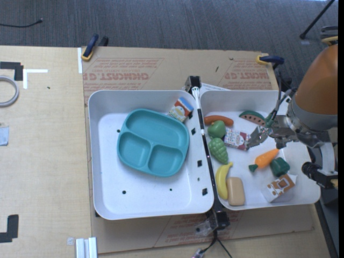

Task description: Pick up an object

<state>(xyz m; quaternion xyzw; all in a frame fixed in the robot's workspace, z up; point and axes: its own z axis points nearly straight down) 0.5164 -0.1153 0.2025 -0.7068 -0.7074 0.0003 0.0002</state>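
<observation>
The jaws hang low over the right shallow white bin (258, 98), above the small red-and-white packet (235, 138); how wide they stand cannot be told. Just beside lie the orange plastic carrot (267, 158) and the striped watermelon slice (251, 115). The teal divided plate (153, 142) sits in the left white bin (107, 160).

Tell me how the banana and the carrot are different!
The banana is yellow; the carrot is orange with a green top. The banana is curved and runs up and down the picture by the bin's middle edge; the carrot is straight, lies slanted and sits further right, near the arm. The banana touches a tan block; the carrot does not. Both are toy foods in the right bin.
</observation>
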